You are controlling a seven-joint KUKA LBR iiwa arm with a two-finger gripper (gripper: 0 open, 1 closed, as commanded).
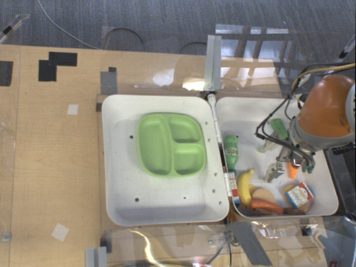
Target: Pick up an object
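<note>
Gripper (285, 168) low over right bin (245, 115), fingers parted, nothing between. Orange piece (292, 170) just beside fingertips (nearest target). Banana (245, 187) down-left, long axis near upright in view; snack box (297, 196) below gripper.

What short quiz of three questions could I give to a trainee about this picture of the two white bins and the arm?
1. True or false: the green divided plastic plate lies in the left shallow white bin.
2. Which item lies beside the yellow banana in the right shallow white bin? A) a red hot-dog sausage B) a blue cup C) a metal spoon
3. Fill in: the grey arm's two-finger gripper is above the ____ bin.

Key: 1 true; 2 A; 3 right.
</note>
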